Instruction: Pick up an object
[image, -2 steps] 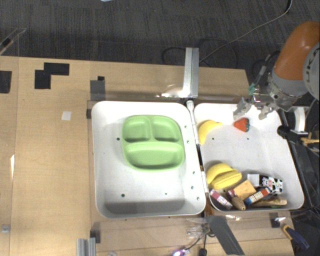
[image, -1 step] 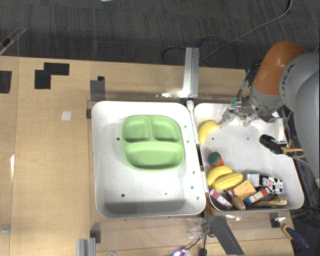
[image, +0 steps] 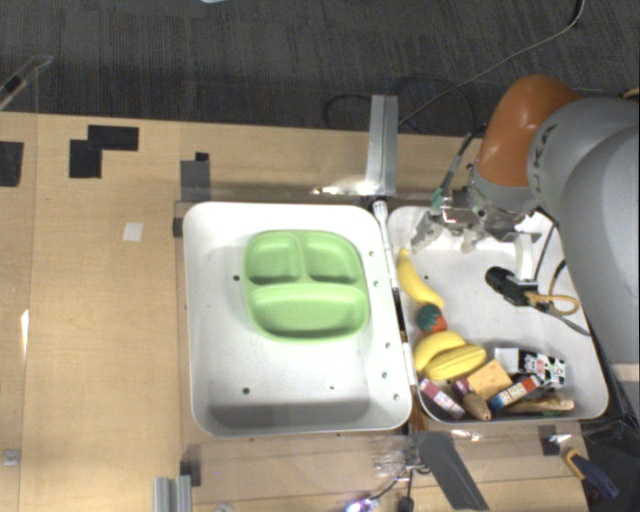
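The grey arm with its orange band reaches in from the right, and its two-finger gripper (image: 447, 225) hangs over the far end of the right white bin (image: 588, 392), near the wall shared with the left white bin (image: 215, 330); whether the fingers are spread or pressed together cannot be told at this slant, and nothing shows between them. The pickable things lie mostly toward the near end of the right bin: a long yellow plastic banana (image: 416, 282) closest to the tool along the dividing wall, a small green and red ball (image: 431, 319) just below it, a plump yellow bunch of toy bananas (image: 449, 355), a tan block (image: 488, 379) and a clutter of small packets and sticks (image: 530, 392) in the near corner. The green three-compartment plastic plate (image: 304, 281) sits alone in the left bin. The long banana looks the best target: a good approach would straddle its narrow width, staying clear of the wall, since the crowded corner invites a snagged or double grasp.
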